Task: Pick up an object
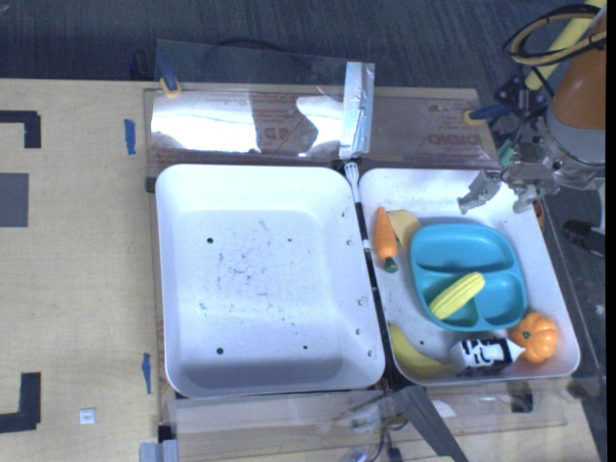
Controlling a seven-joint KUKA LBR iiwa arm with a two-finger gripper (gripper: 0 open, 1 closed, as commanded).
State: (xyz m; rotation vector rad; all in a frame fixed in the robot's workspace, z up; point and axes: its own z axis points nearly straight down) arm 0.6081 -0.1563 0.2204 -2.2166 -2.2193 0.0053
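My gripper (499, 198) hangs over the far right corner of the right bin (568, 354), open, with nothing between its fingers. Just in front of it lies a blue divided plate (481, 258) holding a yellow corn cob (456, 295). An orange carrot (385, 239) lies along the bin's left wall, beside a pale yellow piece (405, 225). A banana (416, 352) rests at the near left. At the near right, a small orange pumpkin (535, 338) sits next to a black-and-white item (486, 352).
The left bin (260, 268) stands beside the right one, a raised rim between them. A shiny foil-backed panel (250, 118) runs behind the left bin. Yellow cables (549, 37) loop by the arm at the top right.
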